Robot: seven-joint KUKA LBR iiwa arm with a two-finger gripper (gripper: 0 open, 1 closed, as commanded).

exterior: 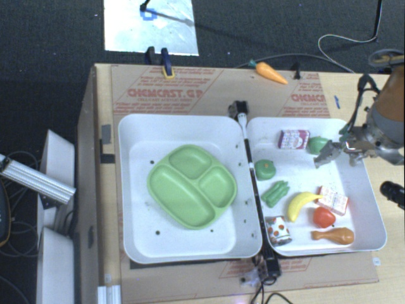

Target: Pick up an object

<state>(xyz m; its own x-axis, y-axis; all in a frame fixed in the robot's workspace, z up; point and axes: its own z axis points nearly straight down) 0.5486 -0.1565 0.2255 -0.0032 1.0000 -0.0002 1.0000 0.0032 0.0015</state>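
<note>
White right bin (370,189), jaws (330,152) parted and holding nothing, round green toy (317,145) just beside them

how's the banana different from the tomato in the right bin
Colour: the banana is yellow, the tomato is red.
Shape: the banana is long and curved, the tomato round and compact.
Place: the banana lies next to the green pea pods, while the tomato sits below the small red and white carton, just above the brown drumstick.
Shared: both are toy foods lying loose in the right bin, away from the pincer.
</note>
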